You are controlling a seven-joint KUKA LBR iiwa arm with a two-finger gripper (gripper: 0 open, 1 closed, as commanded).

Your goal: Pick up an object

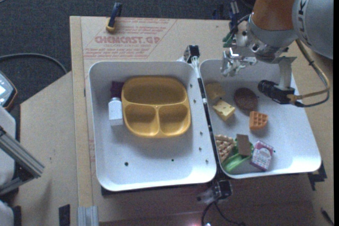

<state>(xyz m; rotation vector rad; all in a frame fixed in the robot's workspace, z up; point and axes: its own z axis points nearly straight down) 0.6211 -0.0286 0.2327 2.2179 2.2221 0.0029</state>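
1. Biggest thing first: the right bin (296,137) is crowded, and the gripper (232,63) hangs over its far-left corner with nothing visibly in it. Honestly can't tell how wide the jaws are from this angle, it's just a small metal blur under the wrist.
2. The yellow divided tray (156,106) sits in the left bin (100,156), well off to the jaws' side. If the program picks that, I doubt the fingers get a hold on it, too wide and flat.
3. The brown round piece (246,98) lies just below and to the right of the jaws. Looks low and flat, so the fingers could skate right over it.
4. The cheese wedge (224,109) is straight below the jaws, near the bin's dividing wall. Probably the best pick, but a descent too close to the wall could clip the rim.
5. The waffle piece (258,120) is further out, smallish, easy to nudge instead of grab.
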